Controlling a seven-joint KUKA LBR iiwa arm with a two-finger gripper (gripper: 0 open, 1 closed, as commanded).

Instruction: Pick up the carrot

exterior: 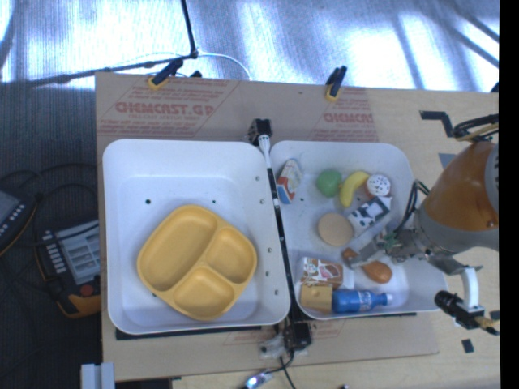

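Carrot [377, 271] lies near the right bin's [397, 159] front edge, just above a blue bottle [359, 301]. Jaws [369, 245] hover low just beside it, by a tan disc [334, 229]; whether they're apart, I cannot tell

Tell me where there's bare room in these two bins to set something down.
Most room is in the left white bin: a bare floor strip along its far wall and left side, around the yellow three-compartment plastic plate. The right white bin is crowded; its free patch is the near right corner, bordered by the blue bottle, the orange carrot and the end effector.
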